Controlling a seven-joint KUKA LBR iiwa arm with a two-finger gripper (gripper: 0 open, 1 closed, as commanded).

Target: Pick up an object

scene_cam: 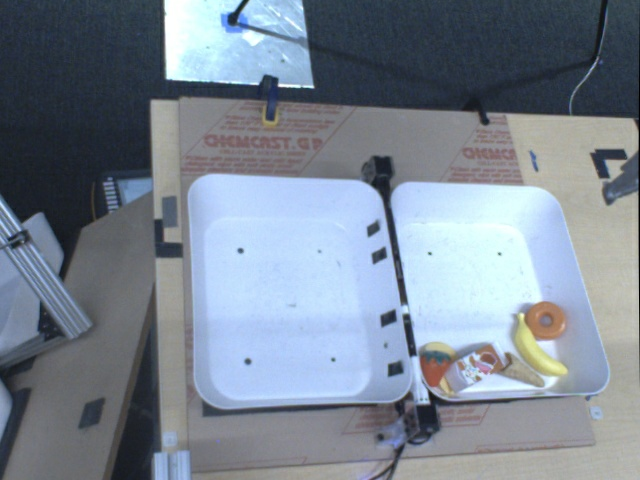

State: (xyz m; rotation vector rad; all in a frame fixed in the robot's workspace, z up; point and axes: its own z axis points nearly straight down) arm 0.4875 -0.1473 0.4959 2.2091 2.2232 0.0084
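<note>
Two shallow white bins side by side on a tan table, with a few small objects gathered in the right one.

The left white plastic bin (215, 208) has a bare floor marked by a few dark dots. A black hinge strip (392, 268) runs between it and the right white plastic bin (560, 218). Along that bin's near edge lie, from left to right, a round orange-red fruit-like toy (436, 363), a small white and red printed packet (476, 366) touching it, a brown wedge-shaped piece (522, 372) just beside the packet, a curved yellow banana (535, 348) leaning over the wedge, and an orange ring-shaped doughnut (546, 319) by the banana's upper end. At the far right edge, well apart from the objects, a grey part of the arm (622, 182) pokes in above the table (330, 133); whether its jaws are spread or pressed together I cannot tell.
</note>
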